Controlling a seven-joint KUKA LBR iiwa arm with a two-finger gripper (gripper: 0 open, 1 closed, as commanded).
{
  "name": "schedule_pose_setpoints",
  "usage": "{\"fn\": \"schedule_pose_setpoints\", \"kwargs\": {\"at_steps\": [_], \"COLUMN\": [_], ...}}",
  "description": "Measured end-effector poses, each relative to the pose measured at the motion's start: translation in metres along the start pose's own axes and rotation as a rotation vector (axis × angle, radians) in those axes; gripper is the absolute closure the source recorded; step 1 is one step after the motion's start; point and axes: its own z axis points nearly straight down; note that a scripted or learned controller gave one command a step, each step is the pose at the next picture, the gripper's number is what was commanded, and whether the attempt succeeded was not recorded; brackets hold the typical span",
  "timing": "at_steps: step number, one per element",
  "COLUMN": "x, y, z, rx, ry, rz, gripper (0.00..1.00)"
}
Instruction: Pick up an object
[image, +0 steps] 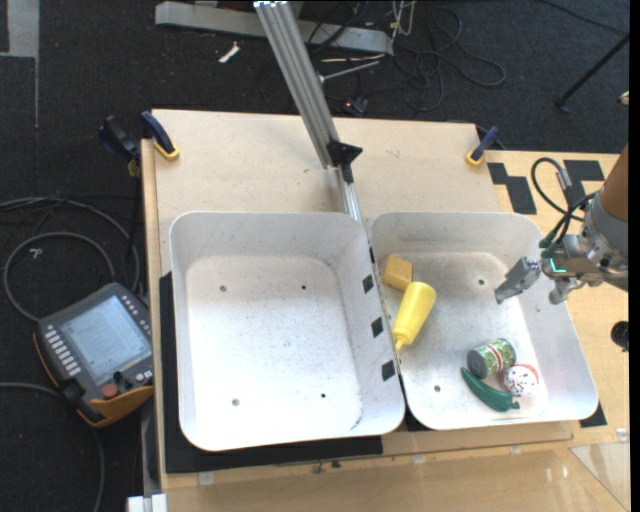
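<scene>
The right bin (560, 330) holds several objects. A yellow squeeze bottle (413, 312) lies near its left wall, with a small yellow block (398, 271) just behind it. At the front right sit a green can (492, 357), a white ball with red spots (520, 380) and a dark green curved piece (488, 392). My gripper (532, 290) hangs over the bin's back right part, open, with nothing between its fingers. It is above and behind the can, apart from all the objects.
The left bin (200, 300) stands beside the right one. A slanted metal rail (305, 85) runs down to the bins' shared wall. A teach pendant (95, 345) lies off the bench at left. Cables hang near my wrist at right.
</scene>
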Motion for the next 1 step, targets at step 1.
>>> {"fn": "schedule_pose_setpoints", "kwargs": {"at_steps": [1], "x": [0.0000], "y": [0.0008], "z": [-0.0021], "rx": [-0.004], "ry": [-0.001], "rz": [0.001], "gripper": [0.00]}}
